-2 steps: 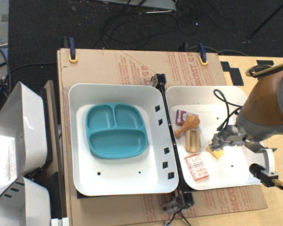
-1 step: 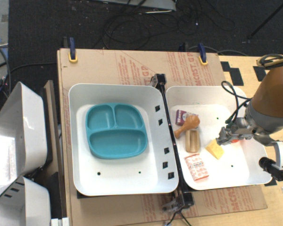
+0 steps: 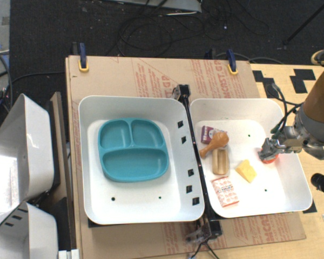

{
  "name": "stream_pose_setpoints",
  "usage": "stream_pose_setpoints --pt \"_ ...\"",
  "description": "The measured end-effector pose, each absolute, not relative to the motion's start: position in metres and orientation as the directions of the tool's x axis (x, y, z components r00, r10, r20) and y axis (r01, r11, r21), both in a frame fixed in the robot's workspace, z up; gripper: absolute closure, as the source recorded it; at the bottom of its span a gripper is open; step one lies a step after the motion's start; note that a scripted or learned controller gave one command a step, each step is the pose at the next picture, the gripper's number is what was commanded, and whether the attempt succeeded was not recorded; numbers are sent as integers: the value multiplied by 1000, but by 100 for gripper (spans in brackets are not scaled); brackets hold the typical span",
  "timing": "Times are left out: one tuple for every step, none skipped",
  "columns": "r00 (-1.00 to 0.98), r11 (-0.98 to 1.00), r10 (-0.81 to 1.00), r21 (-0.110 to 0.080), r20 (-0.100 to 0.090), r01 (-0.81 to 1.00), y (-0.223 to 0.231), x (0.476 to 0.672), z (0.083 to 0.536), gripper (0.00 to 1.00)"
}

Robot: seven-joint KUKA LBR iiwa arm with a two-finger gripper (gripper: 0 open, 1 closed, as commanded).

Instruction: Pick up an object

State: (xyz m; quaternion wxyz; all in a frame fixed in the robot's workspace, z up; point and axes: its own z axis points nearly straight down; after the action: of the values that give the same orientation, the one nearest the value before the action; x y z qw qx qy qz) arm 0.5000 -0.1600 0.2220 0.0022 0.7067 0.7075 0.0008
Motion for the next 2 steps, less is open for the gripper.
stream_pose_setpoints --pt "-3 3 1000 5 -2 1000 -160 501 264 100" --pt "-8 8 1000 2 1 1000 -104 510 269 100"
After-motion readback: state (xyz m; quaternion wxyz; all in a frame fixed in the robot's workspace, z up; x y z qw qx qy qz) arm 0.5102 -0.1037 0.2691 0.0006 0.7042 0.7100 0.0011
